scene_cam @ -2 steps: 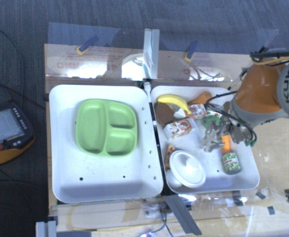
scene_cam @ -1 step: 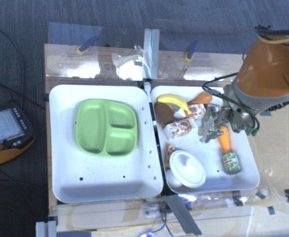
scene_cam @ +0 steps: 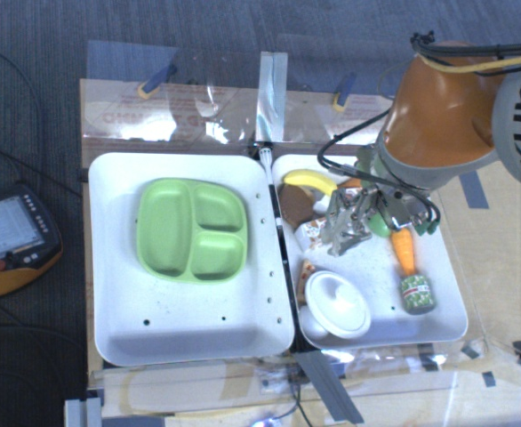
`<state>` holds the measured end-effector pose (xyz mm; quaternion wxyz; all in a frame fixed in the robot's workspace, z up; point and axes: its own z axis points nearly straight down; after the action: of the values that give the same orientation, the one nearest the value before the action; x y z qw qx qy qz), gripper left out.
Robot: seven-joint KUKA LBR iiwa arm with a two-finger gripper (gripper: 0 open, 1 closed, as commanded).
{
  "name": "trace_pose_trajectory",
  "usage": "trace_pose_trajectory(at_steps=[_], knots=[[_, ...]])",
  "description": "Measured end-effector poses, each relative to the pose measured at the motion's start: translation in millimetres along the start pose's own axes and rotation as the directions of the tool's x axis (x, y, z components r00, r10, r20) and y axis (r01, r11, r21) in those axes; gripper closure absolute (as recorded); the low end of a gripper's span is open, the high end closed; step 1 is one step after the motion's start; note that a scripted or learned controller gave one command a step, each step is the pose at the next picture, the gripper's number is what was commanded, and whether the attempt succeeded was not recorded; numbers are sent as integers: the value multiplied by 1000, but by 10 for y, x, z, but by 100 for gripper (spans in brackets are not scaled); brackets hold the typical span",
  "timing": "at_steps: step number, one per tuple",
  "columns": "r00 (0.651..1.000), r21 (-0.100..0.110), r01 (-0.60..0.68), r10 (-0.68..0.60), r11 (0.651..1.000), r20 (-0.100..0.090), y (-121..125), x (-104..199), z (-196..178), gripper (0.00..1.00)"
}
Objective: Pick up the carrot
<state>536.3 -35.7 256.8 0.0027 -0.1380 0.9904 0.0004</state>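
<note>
The carrot (scene_cam: 405, 251) is orange, with a green top at its upper left end. It lies in the right bin (scene_cam: 447, 323) near the right wall, pointing toward the front. My gripper (scene_cam: 348, 229) hangs over the middle of that bin, to the left of the carrot and apart from it. Its metal fingers (scene_cam: 336, 225) stand open with nothing between them. The arm's orange band (scene_cam: 443, 105) hides the bin's far right corner.
In the right bin lie a yellow banana (scene_cam: 307, 181), a brown piece (scene_cam: 298, 205), a white bowl (scene_cam: 336, 302) at the front and a green speckled item (scene_cam: 417, 294) just below the carrot. A green divided plate (scene_cam: 192, 229) sits in the left bin (scene_cam: 118, 327).
</note>
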Motion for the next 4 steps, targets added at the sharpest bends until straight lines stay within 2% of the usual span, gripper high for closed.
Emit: trace_pose_trajectory(at_steps=[1, 2, 3, 4], knots=[[983, 3, 181, -181, 983, 2, -507, 22, -913, 100], [924, -5, 381, -382, 924, -6, -919, 618, 145, 100], [703, -2, 711, -711, 703, 1, -343, 73, -187, 100], [721, 1, 693, -693, 721, -2, -1000, 334, -701, 100]])
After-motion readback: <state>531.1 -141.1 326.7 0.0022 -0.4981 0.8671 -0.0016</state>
